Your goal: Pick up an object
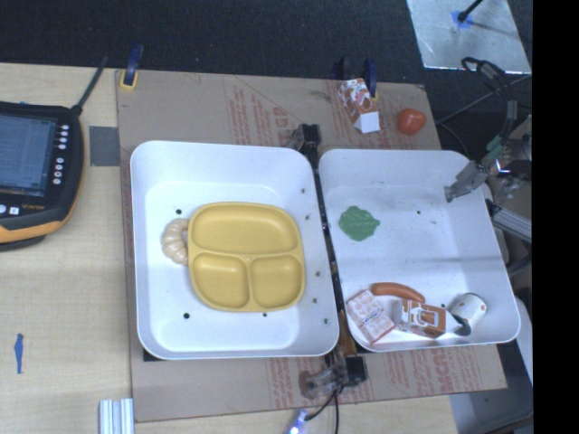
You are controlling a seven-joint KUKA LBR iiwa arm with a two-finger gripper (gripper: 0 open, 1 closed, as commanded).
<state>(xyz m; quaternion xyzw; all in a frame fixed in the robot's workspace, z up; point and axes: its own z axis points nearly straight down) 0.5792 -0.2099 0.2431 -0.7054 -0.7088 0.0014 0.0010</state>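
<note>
my gripper (459, 188) sits at the right rim of the right bin (425, 242), a grey tip poking in over the white wall; whether my fingers are wide or narrow i cannot tell, and i see nothing between them; left of me and a little nearer the camera, a flat green piece (358, 223) lies on the bin floor, well apart from me; further toward the camera, in the bin's near corner, lie a sausage (397, 291), a red-and-white packet (369, 316) just left of it, an orange-and-white box (425, 318) touching the sausage's near side, and a white cup (469, 308) on its side by the near right corner; far to my left, past the wall where the two bins meet, the left bin (163, 233) bears a yellow tray (246, 256) with three compartments, and a pale lumpy thing (174, 240) peeks out from under the tray's left edge; both bins rest on a brown board (226, 107); behind me on that board stand a small carton (359, 103) and a red ball (411, 120), near each other but apart; the board lies on a light wooden bench (63, 315); at the bench's far left sits an orange-rimmed pendant (36, 170) with a dark screen; beyond the bench the floor is dark carpet (253, 16), with a pale sheet (466, 21) on it behind me.
</note>
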